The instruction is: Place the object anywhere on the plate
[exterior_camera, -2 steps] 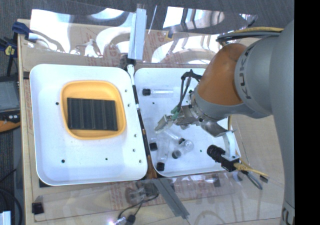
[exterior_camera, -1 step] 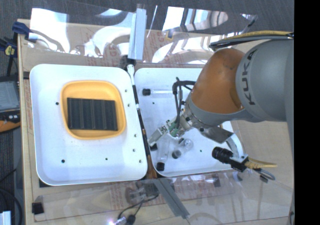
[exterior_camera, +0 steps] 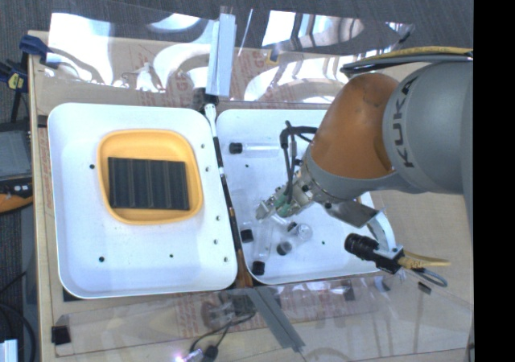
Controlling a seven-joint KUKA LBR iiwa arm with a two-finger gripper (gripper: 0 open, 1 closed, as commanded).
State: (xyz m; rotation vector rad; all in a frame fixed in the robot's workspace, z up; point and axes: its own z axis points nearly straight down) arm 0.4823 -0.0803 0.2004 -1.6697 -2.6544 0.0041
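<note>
Camera view, looking down at a slant on the worktop: two shallow white bins stood side by side. The left bin carried a yellow plate with rounded corners, and a dark ridged panel covered its middle. The arm reached over the right bin and hid much of its floor. The claw hung low over the middle of that bin, pointing towards the divider between the bins. How far open it was could not be told, since the wrist, cables and glare blurred its tip, and nothing could be seen held in it. A small clear, rounded item lay on the right bin's floor just beside the claw, apparently apart from it. This was judged the likeliest object for the task, though it was too small to identify with certainty. It lay well apart from the plate, so the task appeared to be at its pick-up step. Dark studs dotted the bin floor nearby. Such an item would probably be light and stiff, with a smooth surface prone to slipping or rolling away. A hold across its widest part, squarely from above, seemed the safest. A glancing touch might push it towards the bin wall.
</note>
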